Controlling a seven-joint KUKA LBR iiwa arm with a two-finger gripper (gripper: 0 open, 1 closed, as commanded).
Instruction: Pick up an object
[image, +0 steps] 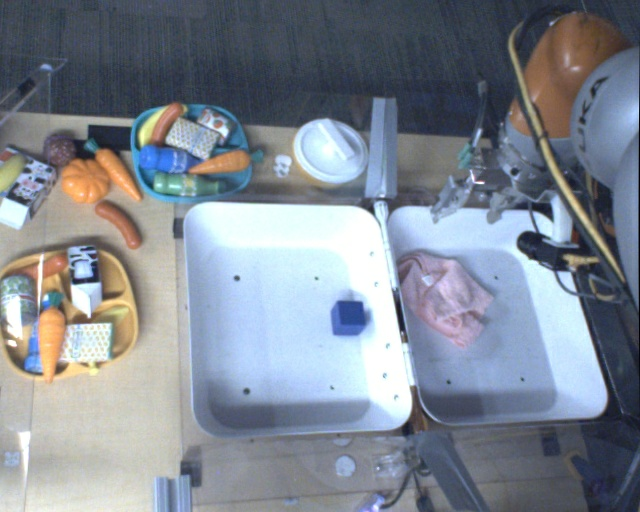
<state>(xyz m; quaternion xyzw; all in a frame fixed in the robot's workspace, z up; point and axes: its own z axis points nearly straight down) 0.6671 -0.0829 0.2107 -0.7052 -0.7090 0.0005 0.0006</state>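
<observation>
We see the claw (472, 198) hanging over the far rim of the right bin (560, 390), its fingers spread and pinching nothing. Below it, nearer the camera, a crumpled pink cloth (445, 296) lies on that bin's floor, its long axis slanting from far-left to near-right. The arm (585, 80) reaches in from the claw's right. A blue cube (349, 317) sits left of the claw.

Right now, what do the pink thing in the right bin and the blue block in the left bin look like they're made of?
Pink thing: probably soft cloth or thin plastic film; it lies crumpled in folds with a faint sheen. Blue block: likely rigid foam, wood or plastic; crisp cube edges, matte and even in color.
</observation>
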